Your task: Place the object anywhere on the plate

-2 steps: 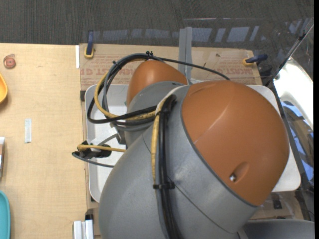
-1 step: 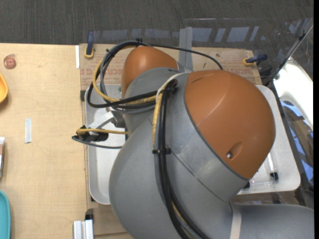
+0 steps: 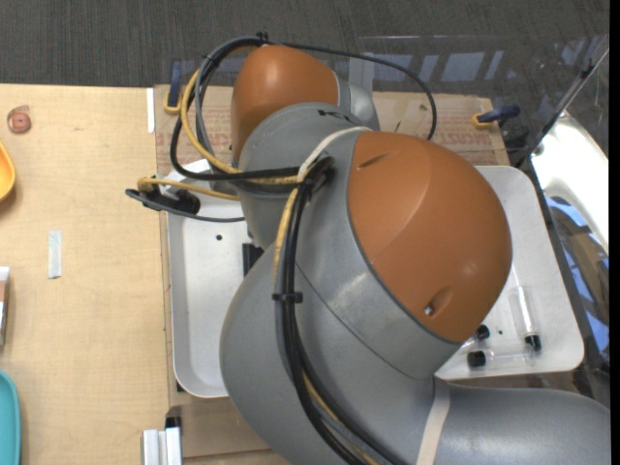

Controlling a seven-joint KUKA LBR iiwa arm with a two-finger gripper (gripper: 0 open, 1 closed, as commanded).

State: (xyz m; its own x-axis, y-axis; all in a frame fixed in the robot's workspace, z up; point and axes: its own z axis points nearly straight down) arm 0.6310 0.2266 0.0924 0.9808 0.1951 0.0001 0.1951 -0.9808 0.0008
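The grey arm [image 3: 320,327], with two large orange joint caps [image 3: 426,231], reaches across the bench and hides most of both white bins. A bare strip of the left bin [image 3: 199,298] shows beside the arm. The right bin's far corner [image 3: 542,260] shows too, with two small black pieces [image 3: 477,358] and clear tube-like parts [image 3: 523,310] lying in it. I cannot tell which object or plate the task means.
Black and yellow cables [image 3: 194,177] loop off the arm over the left bin's top edge. On the wooden bench at left lie a small pink disc [image 3: 18,120], a white strip [image 3: 54,255], an orange rim [image 3: 5,177] and a teal rim [image 3: 8,424].
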